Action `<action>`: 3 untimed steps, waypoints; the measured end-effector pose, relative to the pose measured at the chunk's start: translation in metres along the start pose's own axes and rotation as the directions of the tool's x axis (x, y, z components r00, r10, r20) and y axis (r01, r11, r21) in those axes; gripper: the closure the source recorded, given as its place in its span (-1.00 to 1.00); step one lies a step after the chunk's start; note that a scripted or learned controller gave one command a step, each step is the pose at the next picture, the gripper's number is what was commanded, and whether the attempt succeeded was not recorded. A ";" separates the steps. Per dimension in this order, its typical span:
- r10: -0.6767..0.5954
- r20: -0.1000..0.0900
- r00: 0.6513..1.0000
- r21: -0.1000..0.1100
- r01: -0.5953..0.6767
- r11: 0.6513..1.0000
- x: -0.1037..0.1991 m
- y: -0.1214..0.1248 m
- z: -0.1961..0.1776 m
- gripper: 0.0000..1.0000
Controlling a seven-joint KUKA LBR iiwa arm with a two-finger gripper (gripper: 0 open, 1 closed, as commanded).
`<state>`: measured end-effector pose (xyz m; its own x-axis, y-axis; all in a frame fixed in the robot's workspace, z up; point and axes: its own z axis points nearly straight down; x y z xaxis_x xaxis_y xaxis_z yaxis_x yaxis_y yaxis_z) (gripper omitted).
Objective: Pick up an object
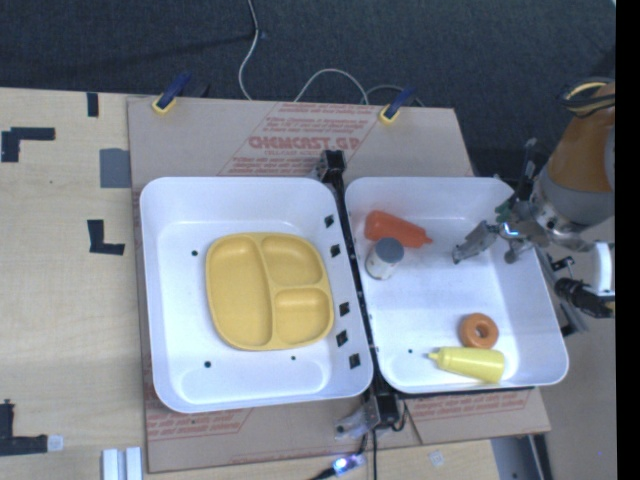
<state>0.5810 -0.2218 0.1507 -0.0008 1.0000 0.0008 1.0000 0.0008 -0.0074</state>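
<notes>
orange carrot (pixel 396 229), tapered, glossy, beside small grey-capped jar (pixel 383 258)

Left bin (pixel 160 268): yellow divided plate (pixel 268 290) at centre. Right bin (pixel 520 368): carrot (pixel 395 228) and grey cup (pixel 384 257) near left wall; orange ring (pixel 480 330) and yellow bottle (pixel 468 363) near front edge. End effector (pixel 490 240) at right wall, fingers spread, empty.

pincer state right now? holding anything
pincer: open, holding nothing, over the right edge of the right bin, apart from the orange carrot-shaped toy.
</notes>
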 end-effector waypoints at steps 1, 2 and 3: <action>-0.001 -0.001 1.000 -0.001 0.001 1.000 0.011 -0.003 0.052 -1.00; -0.001 0.003 1.000 -0.007 0.001 1.000 0.011 -0.002 0.066 -1.00; -0.001 0.005 1.000 -0.010 0.001 1.000 0.011 -0.001 0.054 1.00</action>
<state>0.5794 -0.2111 0.0965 -0.0018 1.0000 -0.0045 1.0000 0.0018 0.0028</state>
